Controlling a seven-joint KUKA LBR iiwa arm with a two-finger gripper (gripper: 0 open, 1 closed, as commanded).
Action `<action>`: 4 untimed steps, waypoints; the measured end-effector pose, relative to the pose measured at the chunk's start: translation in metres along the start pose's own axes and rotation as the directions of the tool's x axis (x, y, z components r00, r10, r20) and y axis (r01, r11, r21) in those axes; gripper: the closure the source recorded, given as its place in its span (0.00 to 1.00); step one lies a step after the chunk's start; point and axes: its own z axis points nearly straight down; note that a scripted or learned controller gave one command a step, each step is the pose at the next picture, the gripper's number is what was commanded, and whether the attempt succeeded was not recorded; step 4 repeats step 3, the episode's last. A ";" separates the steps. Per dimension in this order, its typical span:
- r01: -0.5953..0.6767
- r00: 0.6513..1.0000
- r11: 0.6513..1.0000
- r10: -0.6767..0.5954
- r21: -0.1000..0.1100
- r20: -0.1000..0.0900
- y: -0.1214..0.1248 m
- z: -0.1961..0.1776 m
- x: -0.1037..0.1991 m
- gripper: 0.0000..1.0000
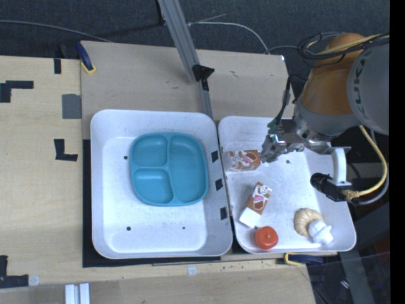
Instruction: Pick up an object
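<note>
Beneath the pincer (271, 149), half-hidden brown packet (243, 160), blurred.

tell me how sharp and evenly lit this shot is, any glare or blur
Camera view: soft overall, small print unreadable on the brown and white snack packet; light is even and diffuse, with only faint shadows inside the left white plastic bin; mild sheen on the teal three-compartment plate; the gripper is dark and blurry, detail lost; dark floor at top is underexposed.
</note>
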 end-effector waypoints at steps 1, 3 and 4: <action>0.002 1.000 1.000 -0.002 -0.001 -0.001 -0.012 -0.009 0.060 1.00; 0.003 1.000 1.000 -0.003 -0.001 -0.001 -0.044 -0.012 0.171 1.00; 0.003 1.000 1.000 -0.003 -0.001 -0.001 -0.044 -0.012 0.171 1.00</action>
